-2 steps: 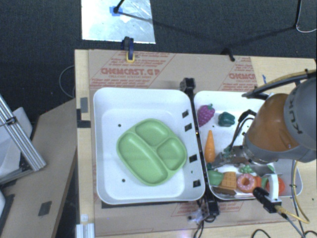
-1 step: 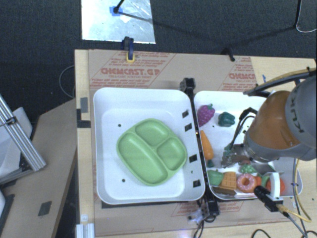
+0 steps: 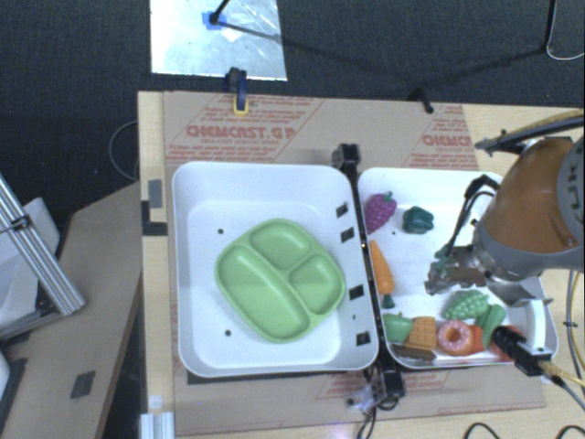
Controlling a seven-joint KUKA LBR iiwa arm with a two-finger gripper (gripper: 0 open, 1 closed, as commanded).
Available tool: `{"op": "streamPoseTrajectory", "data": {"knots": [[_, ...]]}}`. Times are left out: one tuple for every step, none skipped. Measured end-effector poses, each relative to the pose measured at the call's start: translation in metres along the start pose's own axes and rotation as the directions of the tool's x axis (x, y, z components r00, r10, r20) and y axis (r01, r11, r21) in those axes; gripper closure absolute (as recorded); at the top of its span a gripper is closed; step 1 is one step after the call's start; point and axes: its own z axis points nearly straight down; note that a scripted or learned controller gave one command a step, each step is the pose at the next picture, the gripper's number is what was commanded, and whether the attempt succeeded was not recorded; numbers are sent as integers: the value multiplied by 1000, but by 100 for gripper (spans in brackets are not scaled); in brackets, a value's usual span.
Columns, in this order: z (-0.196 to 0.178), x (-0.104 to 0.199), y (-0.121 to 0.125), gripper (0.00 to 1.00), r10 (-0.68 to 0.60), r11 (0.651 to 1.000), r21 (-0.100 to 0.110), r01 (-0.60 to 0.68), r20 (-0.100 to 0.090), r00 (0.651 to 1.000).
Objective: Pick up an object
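The arm (image 3: 539,213) reaches in over the right bin (image 3: 457,183), its wrist low above the toys heaped at the near end, and the gripper (image 3: 454,277) hangs just above a knobbly green toy (image 3: 468,304) that looks like a bunch of grapes or broccoli. I cannot tell from here whether the jaws are released or clenched; they are a dark tangle against the white, and nothing is plainly between them. That green piece seems the likeliest target, lying just beside a pink-iced doughnut (image 3: 454,337) and a waffle-like orange block (image 3: 421,334). Farther up the bin lie a purple bunch of grapes (image 3: 380,210) and a small dark green piece (image 3: 418,219), well apart from the heap, and a carrot (image 3: 380,266) lies along the left wall. The left bin (image 3: 196,245) holds a green divided plate (image 3: 279,279). These look like hollow plastic play food: light, stiff, a bit slick, not fragile. I would guess the bumpy green one offers decent purchase if taken across its narrower width, though its crowded neighbours leave little room for the jaws to slide down beside it, and a glancing close could just nudge it away.
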Motion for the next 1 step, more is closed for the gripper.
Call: {"op": "streamPoseTrajectory", "data": {"knots": [[-46, -6, -2, 100, 0, 1000, 0, 0, 0, 1000]]}}
